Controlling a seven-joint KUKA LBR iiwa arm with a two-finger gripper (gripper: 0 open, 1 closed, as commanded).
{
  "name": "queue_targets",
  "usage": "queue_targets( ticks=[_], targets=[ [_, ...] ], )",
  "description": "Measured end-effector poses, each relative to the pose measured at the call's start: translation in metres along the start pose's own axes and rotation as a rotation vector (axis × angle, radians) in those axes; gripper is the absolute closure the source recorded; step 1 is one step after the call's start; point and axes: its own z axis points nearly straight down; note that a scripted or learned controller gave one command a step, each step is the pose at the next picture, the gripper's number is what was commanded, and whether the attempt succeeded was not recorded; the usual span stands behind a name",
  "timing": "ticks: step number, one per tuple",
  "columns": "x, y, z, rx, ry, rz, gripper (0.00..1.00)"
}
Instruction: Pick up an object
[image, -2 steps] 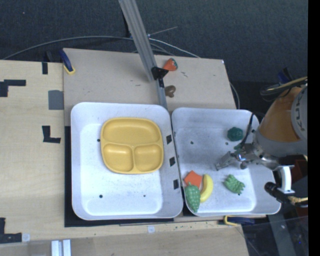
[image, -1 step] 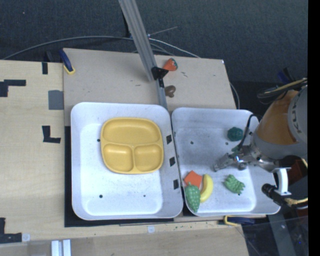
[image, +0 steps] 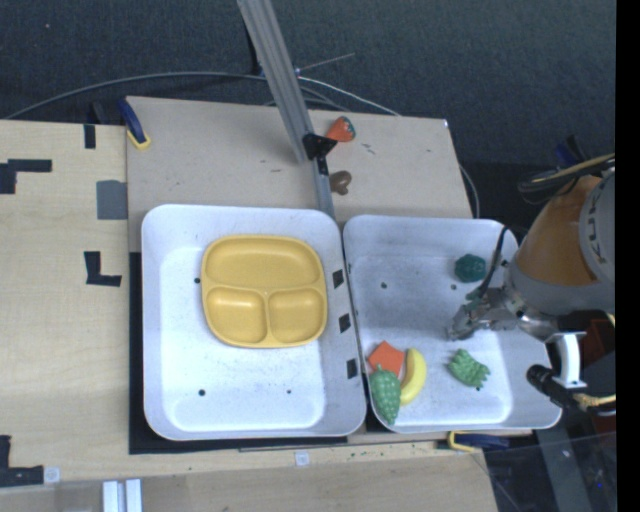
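My gripper (image: 468, 322) hangs low over the right bin (image: 430, 240), near its right side. A dark green round object (image: 470, 267) lies just behind it, and a light green leafy toy (image: 467, 368) lies just in front of it, both apart from the gripper. At the bin's front left corner an orange block (image: 386, 357), a yellow banana (image: 413, 375) and a green bumpy vegetable (image: 385, 396) lie packed together. I see no object lifted off the bin floor.
The left bin (image: 170, 390) holds a yellow divided plate (image: 265, 290) toward its back. A grey pole (image: 285, 85) with a black clamp rises behind the bins. The arm's orange band (image: 555, 245) overhangs the right bin's edge.
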Motion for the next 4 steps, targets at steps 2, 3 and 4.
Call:
queue_targets(
  ticks=[2, 3, 4],
  targets=[
    [-0.008, 0.004, -0.099, -0.005, -0.002, 0.001, 1.0],
    [-0.01, -0.005, -0.151, -0.005, -0.002, 0.001, 1.0],
    [0.041, -0.005, -0.137, 0.001, 0.001, -0.003, 1.0]
  ],
)
